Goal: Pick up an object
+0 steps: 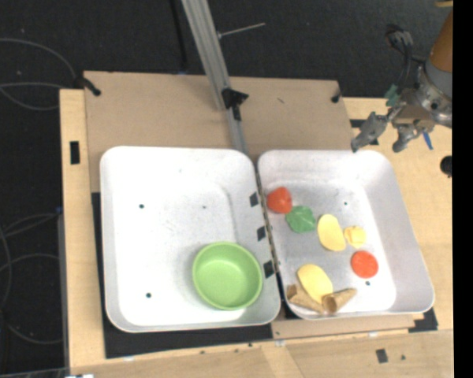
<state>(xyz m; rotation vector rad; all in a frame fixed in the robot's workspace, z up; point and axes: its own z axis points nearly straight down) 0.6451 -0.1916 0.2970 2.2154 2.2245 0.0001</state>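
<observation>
So far nothing has been lifted, to judge by how things lie. At lower left of centre, the left bin (142,203) holds a green bowl (227,275) near its lower right corner. Just right of the divider, the right bin (378,172) carries the small pieces: a red-orange ball (280,200) at its upper left, a green leafy piece (302,220) beside it, a yellow oval piece (331,232) with a small yellow item (355,235) touching or nearly touching it, a second red ball (364,264) lower right, and along the bottom edge another yellow piece (314,280) next to a brown cone-like thing (331,299). At the upper right of the frame, the gripper (386,135) hangs over the bin's top right corner with its jaws spread and nothing between them. I judge this the approach step. Next it must travel down-left over one piece, perhaps the isolated lower red ball, descend, and close.
</observation>
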